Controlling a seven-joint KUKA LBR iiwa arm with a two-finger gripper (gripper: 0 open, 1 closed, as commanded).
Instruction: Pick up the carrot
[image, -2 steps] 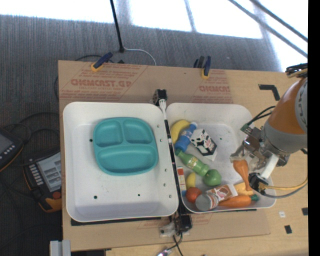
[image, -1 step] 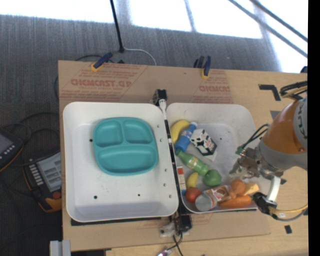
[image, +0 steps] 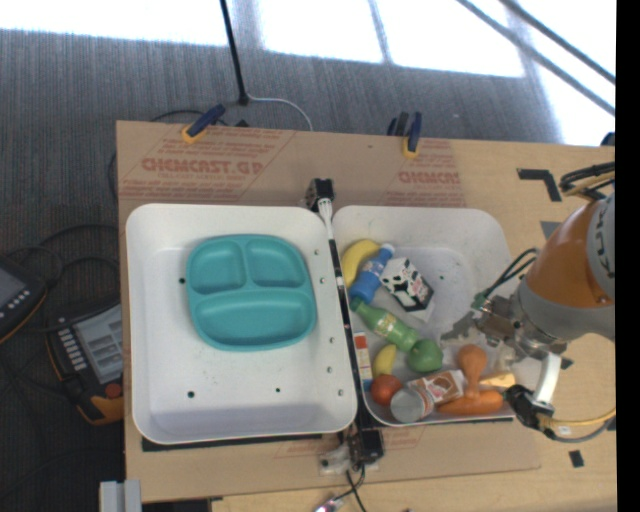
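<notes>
Hand (image: 497, 352) over right bin (image: 470, 225), grip state unclear; carrot (image: 470, 404) (orange, tapered) lying flat beneath.

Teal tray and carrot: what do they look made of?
The teal tray looks like moulded plastic, matte, with smooth rounded compartments. The carrot looks like a plastic toy, with an even orange, slightly glossy surface, though the look leaves rubber open.

Grey ribbed carpet (image: 60, 120) surrounds a brown paper-covered bench (image: 480, 170), with bright window light (image: 330, 25) across the top.
</notes>
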